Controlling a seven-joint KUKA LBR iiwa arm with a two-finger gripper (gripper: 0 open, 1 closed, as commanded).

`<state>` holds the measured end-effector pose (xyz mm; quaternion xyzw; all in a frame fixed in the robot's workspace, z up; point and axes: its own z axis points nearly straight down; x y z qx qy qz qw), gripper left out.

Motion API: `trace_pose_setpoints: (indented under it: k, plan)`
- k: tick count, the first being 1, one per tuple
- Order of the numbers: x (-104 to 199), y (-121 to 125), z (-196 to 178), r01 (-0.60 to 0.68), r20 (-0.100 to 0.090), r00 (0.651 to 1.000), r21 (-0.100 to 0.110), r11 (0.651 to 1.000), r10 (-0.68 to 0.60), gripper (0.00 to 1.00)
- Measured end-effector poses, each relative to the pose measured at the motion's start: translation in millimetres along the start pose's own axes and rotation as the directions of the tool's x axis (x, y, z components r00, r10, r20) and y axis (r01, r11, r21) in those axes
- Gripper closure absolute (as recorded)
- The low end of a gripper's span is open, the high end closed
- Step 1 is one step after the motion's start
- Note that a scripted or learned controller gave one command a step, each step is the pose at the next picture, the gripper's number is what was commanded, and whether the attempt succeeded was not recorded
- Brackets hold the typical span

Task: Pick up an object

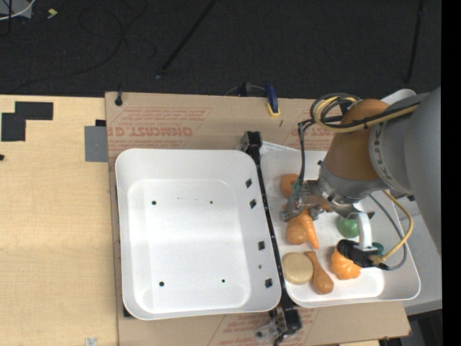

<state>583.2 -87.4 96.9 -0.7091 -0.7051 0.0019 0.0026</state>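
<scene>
My gripper (299,206) hangs low over the right bin (403,287), in its upper left part. Just under it lies an orange carrot-shaped piece (302,231), touching or nearly touching the gripper's tip. Another orange piece (287,184) sits just behind the gripper, partly hidden by it. A green object (348,226) lies to the right, under the wrist. Toward the front lie a round beige disc (296,267), a brown-orange sausage shape (321,276) and an orange lump (344,264).
The left bin (133,171) stands beside the right one, with a black divider (261,215) between them. Cables and a black part (358,251) trail from the wrist over the right bin. The grey arm (403,143) covers the bin's right rear.
</scene>
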Motion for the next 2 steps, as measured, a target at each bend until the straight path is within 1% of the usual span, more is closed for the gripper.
trace_pose_setpoints:
  k: [1, 2]
  plan:
    - [59, 48, -97, 0.013, 0.000, 1.000, -0.015, 1.000, -0.013, 1.00]
    - [125, 41, -182, 0.013, -0.002, 1.000, -0.012, 1.000, -0.013, 1.00]
